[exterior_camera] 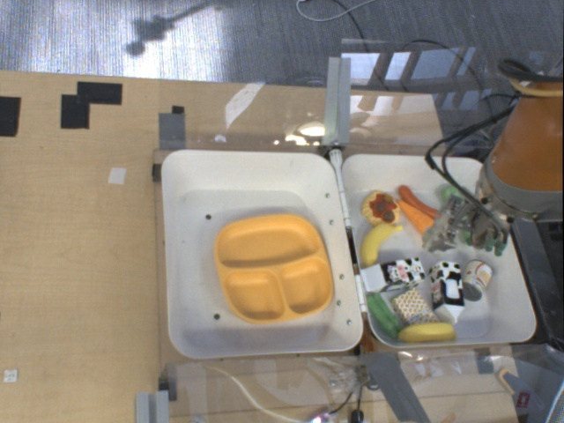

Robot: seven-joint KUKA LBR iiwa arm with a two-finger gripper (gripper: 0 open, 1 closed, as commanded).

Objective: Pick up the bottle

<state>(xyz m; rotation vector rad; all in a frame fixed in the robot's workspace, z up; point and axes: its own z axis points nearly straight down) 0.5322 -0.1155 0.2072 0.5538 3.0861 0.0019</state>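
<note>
gripper (469,226) over R bin (527,322), open/shut: can't tell | bottle (448,285) at its 6 o'clock | prob light, stiff, slick, so pinch mid-body

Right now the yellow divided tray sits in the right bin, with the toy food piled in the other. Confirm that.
Not quite. The camera view shows the yellow divided tray in the left bin; the toy food, bananas included, is piled in the right bin.

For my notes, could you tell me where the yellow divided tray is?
The yellow divided tray lies in the middle of the left white bin, across the divider from the banana.
</note>
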